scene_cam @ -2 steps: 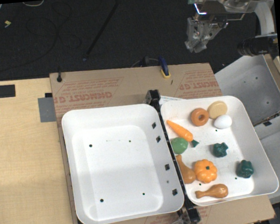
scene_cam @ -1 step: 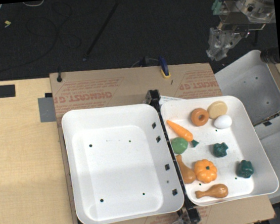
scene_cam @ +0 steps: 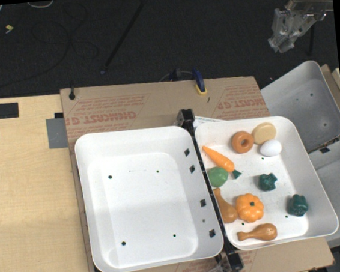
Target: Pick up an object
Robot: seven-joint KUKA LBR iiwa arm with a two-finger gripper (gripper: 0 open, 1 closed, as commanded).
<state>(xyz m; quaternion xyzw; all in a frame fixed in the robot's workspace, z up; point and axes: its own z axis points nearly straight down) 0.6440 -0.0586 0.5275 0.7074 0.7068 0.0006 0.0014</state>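
Nothing has been picked yet, as far as the picture shows: every toy lies inside the right bin, and the gripper hangs high at the top right, well apart from both bins, with nothing seen between its parts. Whether it is open or closed I cannot tell, since it is small and blurred against the dark. So the whole pick looks still to do: choose a target, descend, close and lift.

The bench is a light wood top carrying a brown cardboard sheet with red print, and on it sit the 2 white bins, touching along a black clip strip. The left bin is the larger expanse, bare white with small dark dots. Beyond the bench the room falls to dark floor with loose cables; a grey metal plate lies beside the right bin.

In the right bin: a pumpkin, a drumstick-like piece, a carrot, a green round fruit, a doughnut, a tan bun, a white egg, and 2 dark green pieces, one near the bin's right wall
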